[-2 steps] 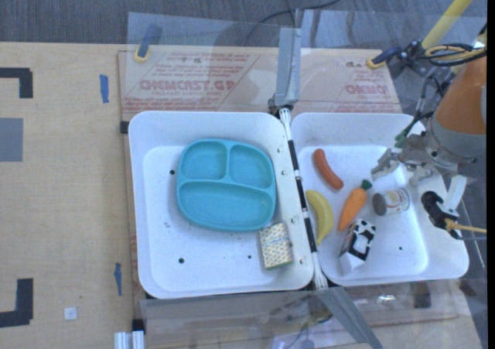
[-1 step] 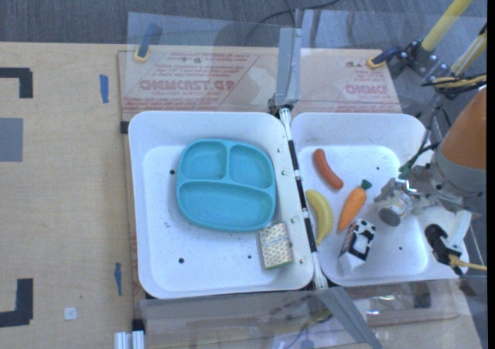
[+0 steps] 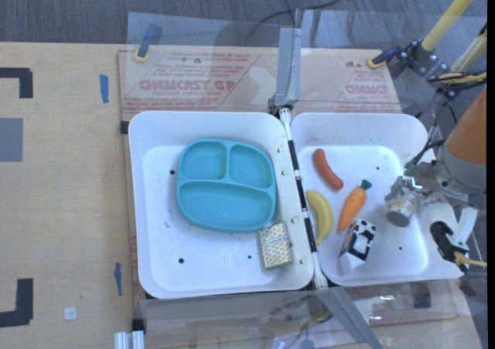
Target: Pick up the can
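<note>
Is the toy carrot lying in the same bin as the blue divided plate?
No, the carrot lies in the right bin, while the blue plate sits in the left bin.

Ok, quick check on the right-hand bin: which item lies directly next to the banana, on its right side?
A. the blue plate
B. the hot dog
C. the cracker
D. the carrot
D. The carrot lies tilted just right of the banana in the right bin; the hot dog sits above them, and the blue plate and cracker are in the left bin.
</note>
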